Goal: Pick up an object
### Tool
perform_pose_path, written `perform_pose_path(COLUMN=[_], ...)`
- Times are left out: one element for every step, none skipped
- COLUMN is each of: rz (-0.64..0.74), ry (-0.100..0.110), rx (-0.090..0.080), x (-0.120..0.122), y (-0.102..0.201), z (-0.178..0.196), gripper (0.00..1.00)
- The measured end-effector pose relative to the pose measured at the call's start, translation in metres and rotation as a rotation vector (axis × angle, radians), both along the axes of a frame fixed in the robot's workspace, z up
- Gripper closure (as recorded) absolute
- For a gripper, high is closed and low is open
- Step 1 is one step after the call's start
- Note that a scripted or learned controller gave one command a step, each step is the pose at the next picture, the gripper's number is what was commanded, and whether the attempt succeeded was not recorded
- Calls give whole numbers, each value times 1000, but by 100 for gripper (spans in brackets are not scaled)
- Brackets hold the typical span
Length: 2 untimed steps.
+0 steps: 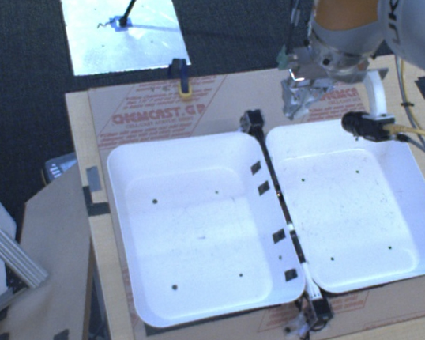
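Observation:
My gripper [298, 105] hangs above the far left corner of the right white bin [421, 196], just beyond its back rim, on the grey arm with its orange band. The left white bin [140, 241] lies beside it. Both bin floors show bare white plastic with small dark dots. I see no loose object near the gripper.
Black clips [264, 187] run along the seam between the bins. A blue and yellow clamp [180, 78] stands on the cardboard behind the left bin. A shiny metal sheet [122, 27] lies at the back left, and an aluminium rail [0, 243] leans at the left edge.

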<state>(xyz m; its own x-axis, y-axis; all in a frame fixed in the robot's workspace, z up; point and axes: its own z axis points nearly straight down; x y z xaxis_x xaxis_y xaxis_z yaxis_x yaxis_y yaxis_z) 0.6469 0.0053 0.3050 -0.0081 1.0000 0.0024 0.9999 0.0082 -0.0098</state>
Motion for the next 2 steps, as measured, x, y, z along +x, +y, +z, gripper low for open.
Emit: perform_pose_path(rz=[0, -2], ry=[-26, -24], rx=[1, -1], x=[22, 21], y=[53, 64], z=[139, 238], gripper=[100, 100])
